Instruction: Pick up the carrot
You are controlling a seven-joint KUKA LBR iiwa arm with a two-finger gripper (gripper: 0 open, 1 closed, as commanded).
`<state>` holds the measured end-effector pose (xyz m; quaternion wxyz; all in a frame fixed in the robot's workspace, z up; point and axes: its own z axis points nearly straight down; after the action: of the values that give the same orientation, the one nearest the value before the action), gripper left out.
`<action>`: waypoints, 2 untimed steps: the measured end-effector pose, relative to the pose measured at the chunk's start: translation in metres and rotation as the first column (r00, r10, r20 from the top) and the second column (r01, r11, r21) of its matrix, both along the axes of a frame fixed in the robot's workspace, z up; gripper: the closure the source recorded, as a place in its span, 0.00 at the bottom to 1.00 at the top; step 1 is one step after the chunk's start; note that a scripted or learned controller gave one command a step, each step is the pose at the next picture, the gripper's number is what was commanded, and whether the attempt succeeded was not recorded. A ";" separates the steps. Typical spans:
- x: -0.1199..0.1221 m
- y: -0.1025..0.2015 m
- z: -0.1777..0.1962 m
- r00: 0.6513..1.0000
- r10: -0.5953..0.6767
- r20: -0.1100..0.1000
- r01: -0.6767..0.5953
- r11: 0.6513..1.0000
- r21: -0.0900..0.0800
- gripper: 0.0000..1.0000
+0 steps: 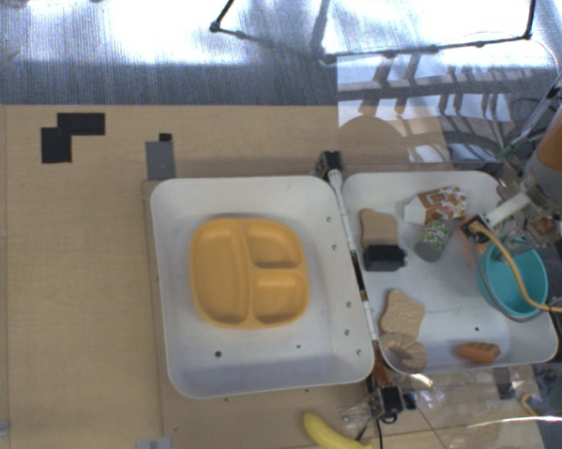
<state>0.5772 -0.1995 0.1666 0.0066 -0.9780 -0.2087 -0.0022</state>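
The carrot point(478, 352) lies near the right bin's point(453, 285) front edge. The gripper point(530, 217) hovers above the teal bowl point(514, 282); finger state cannot be determined.

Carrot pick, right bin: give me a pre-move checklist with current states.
1. Carrot located, near the front edge of the right bin: ok.
2. Carrot lies apart from the slice of bread: ok.
3. Nothing on top of carrot: ok.
4. End effector positioned over carrot: not ok, it is over the teal bowl at the bin's right edge.
5. End effector opening: cannot tell.
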 end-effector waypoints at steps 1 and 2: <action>-0.001 -0.004 -0.001 1.000 -0.001 0.000 0.001 1.000 -0.010 0.00; -0.074 -0.005 -0.046 0.995 -0.097 -0.007 0.097 0.995 -0.009 0.00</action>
<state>0.5030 -0.2050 0.1205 0.0031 -0.9870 -0.1608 0.0018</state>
